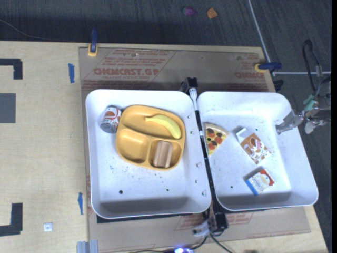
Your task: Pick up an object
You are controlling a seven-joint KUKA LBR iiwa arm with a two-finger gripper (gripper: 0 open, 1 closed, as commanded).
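You have two shallow white bins side by side on a brown board. The left bin (100, 194) holds a glossy yellow tray (138, 141) with three rounded compartments. A curved banana (164, 124) lies in the upper right compartment, its long axis running from upper left to lower right. A stubby brown sausage (162, 154) sits in the lower right compartment, long axis running nearly up and down the picture. A small can (109, 119) lies on its side, touching the tray's upper left edge.

The right bin (300, 194) holds three flat pieces. A pizza slice (214, 138), triangular with dark dots, lies near the divider, its tip pointing down and to the left. A small printed carton (254, 146) lies near the middle, long axis tilted from upper left to lower right. A smaller packet (260, 181) with a blue edge lies below it, long axis rising toward the right.

The claw (288, 123) sits at the right bin's upper right rim, and it is small and blurred there, so you cannot tell whether it is wide or narrow. It appears to hold nothing. The carton is the nearest piece, down and to the left of the claw, apart from it. The packet lies farther below, the slice well to the left.
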